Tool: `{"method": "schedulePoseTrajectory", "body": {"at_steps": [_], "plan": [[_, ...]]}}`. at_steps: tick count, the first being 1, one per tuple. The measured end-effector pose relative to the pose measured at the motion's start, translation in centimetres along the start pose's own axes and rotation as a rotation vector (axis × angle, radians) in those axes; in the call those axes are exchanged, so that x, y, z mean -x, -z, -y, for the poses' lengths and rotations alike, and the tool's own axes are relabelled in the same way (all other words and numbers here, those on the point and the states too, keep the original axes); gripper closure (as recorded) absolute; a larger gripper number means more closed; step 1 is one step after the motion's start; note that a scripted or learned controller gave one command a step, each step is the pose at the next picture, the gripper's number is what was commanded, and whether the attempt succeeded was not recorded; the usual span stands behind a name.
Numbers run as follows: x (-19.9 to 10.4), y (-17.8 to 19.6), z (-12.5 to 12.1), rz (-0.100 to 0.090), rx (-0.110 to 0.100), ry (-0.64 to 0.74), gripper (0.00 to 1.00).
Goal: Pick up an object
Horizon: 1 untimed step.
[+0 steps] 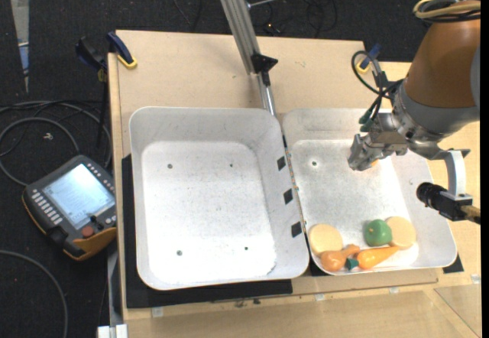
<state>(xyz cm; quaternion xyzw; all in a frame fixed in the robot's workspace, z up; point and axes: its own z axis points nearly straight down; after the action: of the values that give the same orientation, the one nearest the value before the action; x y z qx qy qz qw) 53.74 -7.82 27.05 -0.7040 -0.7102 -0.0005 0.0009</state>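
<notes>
My gripper [362, 160] hangs over the upper middle of the right bin [328, 147], well apart from the objects. Along that bin's front edge lie a pale yellow disc [325, 237], a green round fruit [377, 232], a second pale yellow piece [402, 230], an orange carrot-like piece [376, 255] and a small orange piece [334, 259]. Nothing shows between the gripper's tips.
The left bin [153, 176] stands beside the right one, split from it by a raised shared rim [290, 183]. A metal pole [241, 15] slants over the back of the bench. A teach pendant [72, 205] lies on the floor at left.
</notes>
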Motion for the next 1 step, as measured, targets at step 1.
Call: {"method": "schedulePoseTrajectory", "body": {"at_steps": [1], "plan": [[-4.24,-0.86,0.39,0.000,-0.001,-0.001,1.00]]}}
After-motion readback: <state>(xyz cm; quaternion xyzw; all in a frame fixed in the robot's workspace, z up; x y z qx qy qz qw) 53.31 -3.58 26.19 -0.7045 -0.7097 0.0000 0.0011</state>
